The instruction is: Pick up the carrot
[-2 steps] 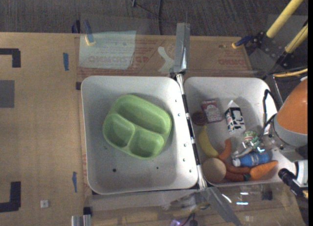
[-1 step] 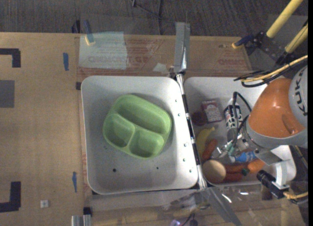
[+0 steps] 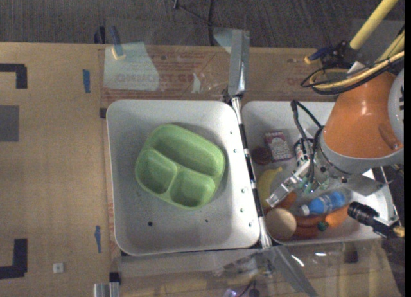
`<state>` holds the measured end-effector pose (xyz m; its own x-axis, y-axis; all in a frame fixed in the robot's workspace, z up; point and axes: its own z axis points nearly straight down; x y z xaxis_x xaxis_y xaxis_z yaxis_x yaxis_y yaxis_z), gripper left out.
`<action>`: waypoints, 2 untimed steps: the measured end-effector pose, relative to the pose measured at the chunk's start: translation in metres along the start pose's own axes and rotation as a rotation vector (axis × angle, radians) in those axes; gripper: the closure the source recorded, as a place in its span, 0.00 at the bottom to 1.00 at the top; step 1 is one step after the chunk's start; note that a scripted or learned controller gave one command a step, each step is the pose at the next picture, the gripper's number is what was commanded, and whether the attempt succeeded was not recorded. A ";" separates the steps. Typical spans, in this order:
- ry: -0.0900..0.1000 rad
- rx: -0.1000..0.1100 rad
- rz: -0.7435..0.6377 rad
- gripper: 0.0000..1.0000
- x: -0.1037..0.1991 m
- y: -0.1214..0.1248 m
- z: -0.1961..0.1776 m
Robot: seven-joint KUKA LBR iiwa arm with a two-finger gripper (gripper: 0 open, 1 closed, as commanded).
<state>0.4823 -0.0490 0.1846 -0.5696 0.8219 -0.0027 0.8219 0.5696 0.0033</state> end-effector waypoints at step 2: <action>-0.002 -0.001 -0.610 0.00 -0.086 -0.062 0.036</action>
<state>0.4806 -0.1553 0.1487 -0.9378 0.3472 -0.0061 0.3472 0.9378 0.0014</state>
